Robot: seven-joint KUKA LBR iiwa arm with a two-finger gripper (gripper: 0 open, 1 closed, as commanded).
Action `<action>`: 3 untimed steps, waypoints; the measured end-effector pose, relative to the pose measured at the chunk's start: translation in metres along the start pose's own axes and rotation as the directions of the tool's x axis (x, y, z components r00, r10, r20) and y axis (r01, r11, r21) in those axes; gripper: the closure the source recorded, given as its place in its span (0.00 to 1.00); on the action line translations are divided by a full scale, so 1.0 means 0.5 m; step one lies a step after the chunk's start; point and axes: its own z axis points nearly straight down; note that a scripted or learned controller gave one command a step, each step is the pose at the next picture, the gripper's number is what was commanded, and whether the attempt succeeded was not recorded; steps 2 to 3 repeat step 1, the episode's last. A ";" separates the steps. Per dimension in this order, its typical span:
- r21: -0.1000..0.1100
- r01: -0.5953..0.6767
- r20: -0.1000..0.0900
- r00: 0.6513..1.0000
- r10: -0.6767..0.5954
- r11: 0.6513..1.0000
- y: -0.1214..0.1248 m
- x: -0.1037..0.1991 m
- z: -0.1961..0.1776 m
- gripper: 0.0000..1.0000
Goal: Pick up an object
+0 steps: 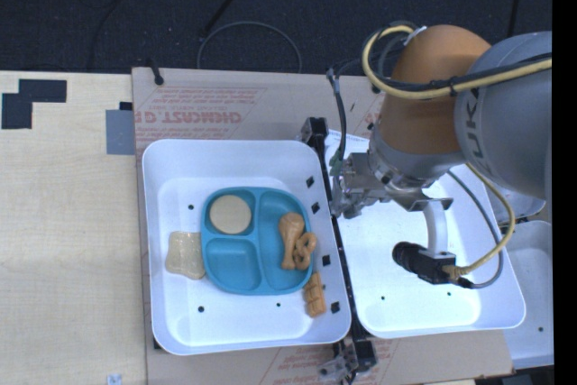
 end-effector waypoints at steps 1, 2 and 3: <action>-0.001 0.001 0.000 1.000 -0.001 1.000 0.052 0.076 0.022 1.00; -0.001 0.001 0.000 1.000 -0.001 1.000 0.052 0.076 0.022 1.00; -0.001 0.001 0.000 1.000 -0.001 1.000 0.052 0.076 0.022 1.00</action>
